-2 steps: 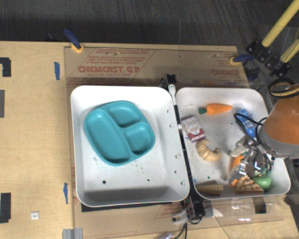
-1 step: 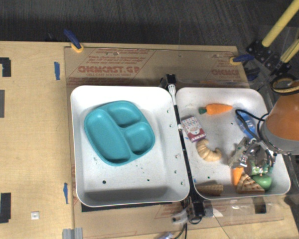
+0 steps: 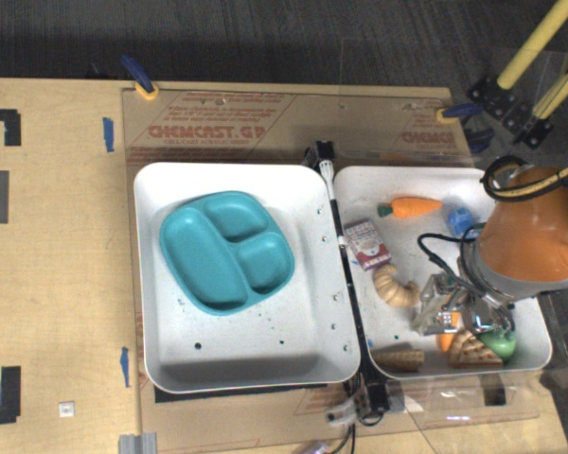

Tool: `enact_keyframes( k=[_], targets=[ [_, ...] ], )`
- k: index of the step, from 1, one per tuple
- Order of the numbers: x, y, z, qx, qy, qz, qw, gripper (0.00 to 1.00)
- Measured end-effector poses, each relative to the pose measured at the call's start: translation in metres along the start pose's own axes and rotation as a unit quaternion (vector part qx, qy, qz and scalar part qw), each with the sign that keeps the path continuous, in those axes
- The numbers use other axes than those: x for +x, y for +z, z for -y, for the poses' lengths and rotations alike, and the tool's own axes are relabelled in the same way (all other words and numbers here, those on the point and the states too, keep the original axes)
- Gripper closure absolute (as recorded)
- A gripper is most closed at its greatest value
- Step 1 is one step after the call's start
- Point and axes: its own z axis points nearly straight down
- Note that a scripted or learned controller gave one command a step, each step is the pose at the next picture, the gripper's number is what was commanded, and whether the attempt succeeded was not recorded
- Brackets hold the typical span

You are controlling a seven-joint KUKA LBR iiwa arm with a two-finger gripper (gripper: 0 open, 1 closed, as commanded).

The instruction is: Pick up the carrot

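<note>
The carrot (image 3: 417,207), orange with a small green top, lies on its side near the back of the right bin (image 3: 530,362). My gripper (image 3: 442,315) hangs low over the front part of that bin, well in front of the carrot and apart from it. It sits above a cluster of small toy foods. The arm's orange band (image 3: 530,239) covers the bin's right side.
A teal divided plate (image 3: 227,250) lies in the left bin (image 3: 161,348). The right bin also holds a blue piece (image 3: 461,221), a red-and-white carton (image 3: 366,245), a croissant (image 3: 395,289), a brown stick (image 3: 398,356) and a green item (image 3: 503,347). A black cable (image 3: 440,247) loops by the wrist.
</note>
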Motion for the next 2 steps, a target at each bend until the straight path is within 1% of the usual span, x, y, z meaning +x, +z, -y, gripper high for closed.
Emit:
enact_keyframes(
  k=[2],
  targets=[
    [-0.006, -0.021, -0.002, 0.001, -0.002, 0.008, 1.0000, 1.00]
  ],
)
